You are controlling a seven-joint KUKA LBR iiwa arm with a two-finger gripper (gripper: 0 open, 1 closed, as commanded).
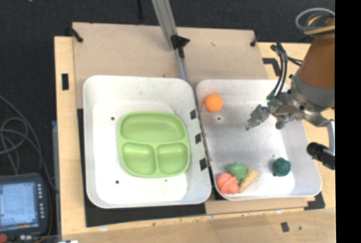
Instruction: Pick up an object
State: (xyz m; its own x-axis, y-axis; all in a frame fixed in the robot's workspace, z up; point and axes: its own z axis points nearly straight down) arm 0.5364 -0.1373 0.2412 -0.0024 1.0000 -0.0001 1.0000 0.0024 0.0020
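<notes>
The arm enters from the right edge of the desk (65,123), and the gripper (265,115) hangs above the middle of the right bin (299,188). The jaws appear spread apart and hold nothing; no object sits between them.

**Candidate objects, right bin**
1. Orange ball (214,103): near the bin's upper left corner, well apart from everything else. Round, smooth, uniformly orange.
2. Dark green object (281,167): near the lower right corner, small, lumpy, standing alone.
3. Cluster at the lower edge: a pink object (227,182), a light green object (238,169) and a tan cone-shaped piece (249,180), touching or nearly touching one another.

**Handling judgement**
The orange ball looks light and probably rigid. A smooth sphere is likely to roll or squirt out unless the jaws close across its widest line, centred from above. The dark green object, with its irregular surface, would likely give better purchase. The clustered items sit against the bin wall and against each other, which leaves little clearance for the jaws.

**Other contents**
The left bin (96,95) carries a light green divided tray (153,143) with 3 compartments, lying flat at its centre.
</notes>
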